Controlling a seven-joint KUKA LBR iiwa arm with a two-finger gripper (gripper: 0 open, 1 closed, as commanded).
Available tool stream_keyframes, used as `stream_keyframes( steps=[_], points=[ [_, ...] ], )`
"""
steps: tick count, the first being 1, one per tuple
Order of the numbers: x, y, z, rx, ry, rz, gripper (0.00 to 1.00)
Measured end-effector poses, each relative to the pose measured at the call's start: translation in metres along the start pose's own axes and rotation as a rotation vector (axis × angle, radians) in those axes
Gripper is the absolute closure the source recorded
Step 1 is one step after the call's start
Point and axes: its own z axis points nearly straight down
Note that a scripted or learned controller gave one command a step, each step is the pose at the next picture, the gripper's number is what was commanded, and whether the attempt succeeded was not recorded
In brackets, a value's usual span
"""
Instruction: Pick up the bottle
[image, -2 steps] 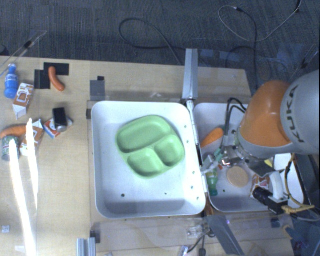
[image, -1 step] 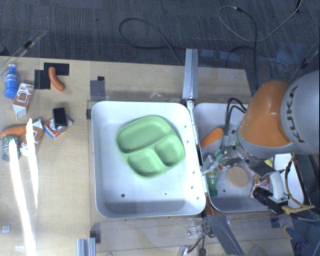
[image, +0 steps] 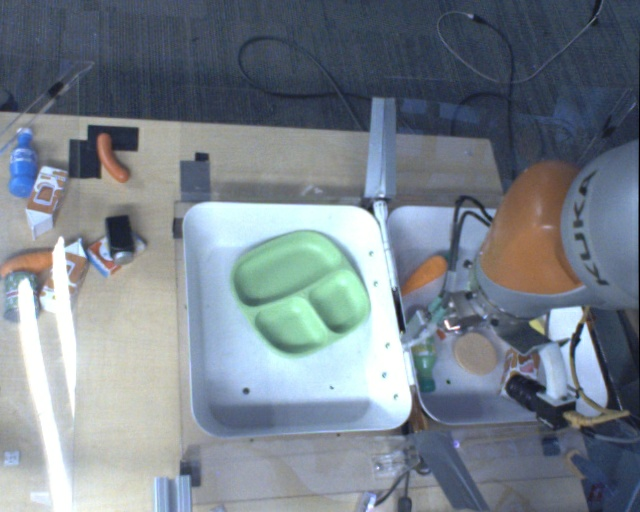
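Note:
A small green bottle (image: 426, 366) lies in the right bin (image: 470, 408), close against its left wall near the front. My gripper (image: 443, 323) hangs low over that same corner, just above and slightly behind the bottle, with metal parts almost touching the bottle's top end. The grey and orange arm (image: 535, 245) covers most of the right bin behind it. Whether anything is in the gripper's grasp is hidden by the wrist.
An orange carrot-like piece (image: 428, 273) and a tan round disc (image: 476, 353) share the right bin. The left bin (image: 210, 400) holds a green divided plate (image: 300, 291). On the bench at far left lie a blue bottle (image: 22, 160), a sausage (image: 113, 159) and small packets.

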Motion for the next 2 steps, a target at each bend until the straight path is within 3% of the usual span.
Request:
stream_keyframes(
  steps=[2],
  points=[
    [0.0,0.0,0.0,0.0,0.0,0.0,0.0]
  ],
)
